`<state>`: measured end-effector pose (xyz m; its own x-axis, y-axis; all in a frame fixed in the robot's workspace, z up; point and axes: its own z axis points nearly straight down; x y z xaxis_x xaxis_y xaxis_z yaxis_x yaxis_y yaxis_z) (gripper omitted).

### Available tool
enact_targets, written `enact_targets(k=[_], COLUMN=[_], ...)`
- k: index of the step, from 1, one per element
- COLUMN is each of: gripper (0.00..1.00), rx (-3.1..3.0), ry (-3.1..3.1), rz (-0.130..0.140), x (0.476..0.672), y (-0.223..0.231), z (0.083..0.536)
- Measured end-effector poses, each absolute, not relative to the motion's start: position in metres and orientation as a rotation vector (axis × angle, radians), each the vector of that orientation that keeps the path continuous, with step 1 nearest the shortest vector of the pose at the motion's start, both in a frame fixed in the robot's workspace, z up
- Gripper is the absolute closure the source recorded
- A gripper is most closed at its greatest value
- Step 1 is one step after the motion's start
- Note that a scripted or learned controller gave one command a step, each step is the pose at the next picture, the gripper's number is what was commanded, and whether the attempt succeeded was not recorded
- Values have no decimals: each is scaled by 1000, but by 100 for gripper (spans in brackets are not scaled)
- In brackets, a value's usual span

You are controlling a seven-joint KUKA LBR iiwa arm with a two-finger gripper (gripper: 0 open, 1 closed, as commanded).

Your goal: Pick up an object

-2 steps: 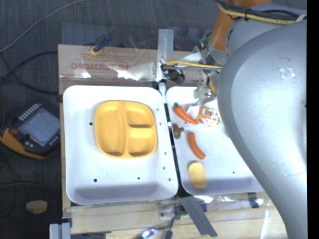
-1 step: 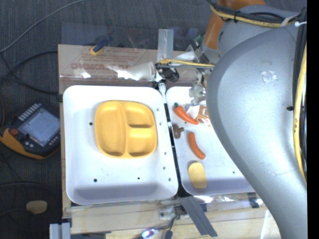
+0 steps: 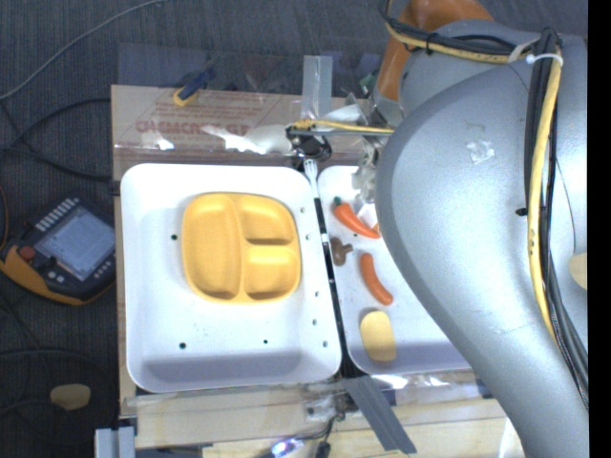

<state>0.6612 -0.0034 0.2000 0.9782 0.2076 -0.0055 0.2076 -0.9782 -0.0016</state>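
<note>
The right bin (image 3: 358, 351) holds an orange carrot (image 3: 354, 219) near its far end. A small brown piece (image 3: 341, 250) lies just below it, then an orange sausage-shaped piece (image 3: 375, 279), and a pale yellow piece (image 3: 378, 335) sits nearest the front. The grey arm (image 3: 477, 208) with its orange band (image 3: 434, 8) covers most of the right bin. A yellow divided plate (image 3: 241, 246) lies in the left bin (image 3: 162, 351).
A cardboard sheet (image 3: 191, 122) with a blue-and-yellow clip (image 3: 194, 84) lies behind the bins. A metal bracket (image 3: 315, 84) stands at the bins' far junction. A teach pendant (image 3: 62, 248) rests on the floor to the left.
</note>
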Motion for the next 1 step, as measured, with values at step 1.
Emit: enact_targets(k=[1], gripper=[100], rx=[-3127], ry=[-341], rz=[9], x=[657], y=[-7], z=[183])
